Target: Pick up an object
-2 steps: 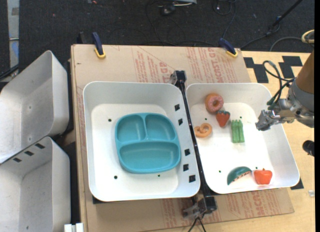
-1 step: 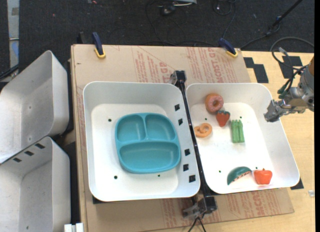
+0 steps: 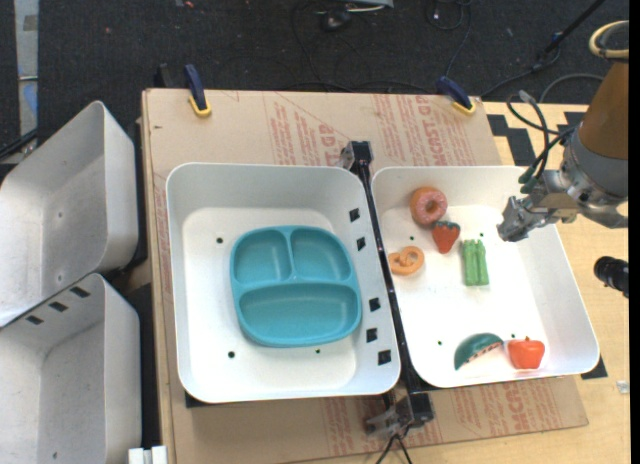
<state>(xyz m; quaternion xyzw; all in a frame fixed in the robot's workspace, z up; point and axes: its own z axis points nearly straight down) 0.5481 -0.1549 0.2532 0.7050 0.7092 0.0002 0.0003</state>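
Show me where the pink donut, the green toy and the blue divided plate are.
pink donut [image 3: 429, 205], camera view, on its ring at the left of the hole.
green toy [image 3: 475, 262], camera view, middle of its length.
blue divided plate [image 3: 296, 313], camera view, floor of its large lower compartment.

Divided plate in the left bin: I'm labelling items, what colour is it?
Teal blue divided plastic plate, seen in the camera view.

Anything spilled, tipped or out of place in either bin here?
Nothing stands out. The teal plate lies flat in the left bin; the toy foods lie apart in the right bin, none spilled over. The gripper hovers by its far right edge.
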